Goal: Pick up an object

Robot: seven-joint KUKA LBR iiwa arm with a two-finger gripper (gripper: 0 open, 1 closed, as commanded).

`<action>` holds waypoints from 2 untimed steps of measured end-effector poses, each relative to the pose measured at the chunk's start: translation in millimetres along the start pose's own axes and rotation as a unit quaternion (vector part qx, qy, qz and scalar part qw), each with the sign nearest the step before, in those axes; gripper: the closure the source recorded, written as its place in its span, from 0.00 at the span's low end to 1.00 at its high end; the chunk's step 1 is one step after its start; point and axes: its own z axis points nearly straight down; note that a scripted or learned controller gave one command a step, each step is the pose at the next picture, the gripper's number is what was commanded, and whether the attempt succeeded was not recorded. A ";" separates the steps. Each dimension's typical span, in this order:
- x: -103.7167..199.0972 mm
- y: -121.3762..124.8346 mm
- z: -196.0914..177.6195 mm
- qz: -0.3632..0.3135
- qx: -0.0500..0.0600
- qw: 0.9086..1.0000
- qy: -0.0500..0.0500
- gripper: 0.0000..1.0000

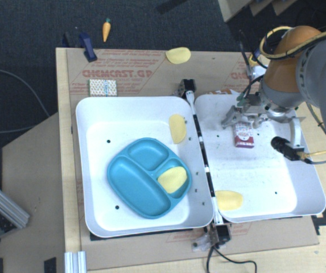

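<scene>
Dark carpet around the counter (123, 73), two white bins on it side by side. Our hand (247, 117) sits over the right bin (299, 201), directly above a small red-and-white packet (244, 136) lying flat near the bin's far end; we can't tell how the hand is set from this angle, and nothing shows between its tips. We'd judge the packet light, thin, probably crinkly and slick, so pinch it across the short width, low to the floor. Alternatives: yellow piece (228, 199) at the near rim, another on the blue tray (145, 178) in the left bin (94, 152), likely soft.
</scene>
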 end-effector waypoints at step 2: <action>-9.4 -12.2 6.9 0.001 0.008 1.000 0.005 1.00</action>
